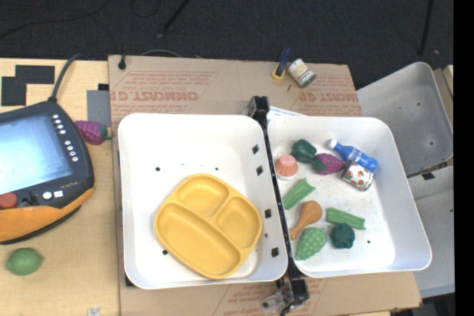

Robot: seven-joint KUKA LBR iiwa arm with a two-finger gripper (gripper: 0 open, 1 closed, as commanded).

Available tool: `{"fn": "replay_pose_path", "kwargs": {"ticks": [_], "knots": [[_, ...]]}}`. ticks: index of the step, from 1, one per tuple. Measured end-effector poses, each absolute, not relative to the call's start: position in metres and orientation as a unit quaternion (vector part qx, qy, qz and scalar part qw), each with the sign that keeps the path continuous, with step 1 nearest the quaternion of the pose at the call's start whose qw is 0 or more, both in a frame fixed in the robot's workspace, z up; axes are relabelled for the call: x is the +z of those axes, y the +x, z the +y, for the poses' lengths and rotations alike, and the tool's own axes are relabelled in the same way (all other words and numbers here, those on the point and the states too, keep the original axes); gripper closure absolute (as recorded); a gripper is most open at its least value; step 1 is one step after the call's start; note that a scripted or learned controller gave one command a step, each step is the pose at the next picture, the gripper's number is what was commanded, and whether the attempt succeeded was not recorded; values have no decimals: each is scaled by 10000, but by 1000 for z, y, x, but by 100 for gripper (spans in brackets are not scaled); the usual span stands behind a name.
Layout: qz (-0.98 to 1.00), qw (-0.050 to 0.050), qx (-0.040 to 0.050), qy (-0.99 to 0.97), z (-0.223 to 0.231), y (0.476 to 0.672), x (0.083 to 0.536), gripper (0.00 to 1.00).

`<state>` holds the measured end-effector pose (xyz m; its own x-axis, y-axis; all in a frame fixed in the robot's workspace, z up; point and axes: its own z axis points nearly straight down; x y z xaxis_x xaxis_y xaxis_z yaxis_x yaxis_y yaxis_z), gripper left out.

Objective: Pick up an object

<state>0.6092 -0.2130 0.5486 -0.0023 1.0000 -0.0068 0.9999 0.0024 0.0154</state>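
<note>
The right bin (404, 192) holds several toy foods: a pink cupcake (286, 166), a dark green pepper (303, 151), a purple piece (326, 163), a blue bottle (353, 155), a small white and red can (358, 177), a green pod (297, 193), an orange drumstick (306, 217), a green stick (345, 218), a dark green broccoli (342, 235) and a light green bumpy fruit (310, 243). In the left bin (148, 137) lies a yellow divided plate (209, 224).
A teach pendant (37, 166) lies on the bench at left, with a purple toy (91, 132) beside it and a green lime (24, 261) below. A small can and a blue clip (295, 71) sit on the cardboard behind the bins.
</note>
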Motion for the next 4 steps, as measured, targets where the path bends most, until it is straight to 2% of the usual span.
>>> {"fn": "replay_pose_path", "kwargs": {"ticks": [1,2,3,4], "knots": [[7086,-58,-27,7055,-147,568,456,100],[7064,33,8,7078,-188,570,543,100],[7084,-68,-38,7058,-169,626,295,100],[7077,72,43,7064,-152,601,513,100]]}}
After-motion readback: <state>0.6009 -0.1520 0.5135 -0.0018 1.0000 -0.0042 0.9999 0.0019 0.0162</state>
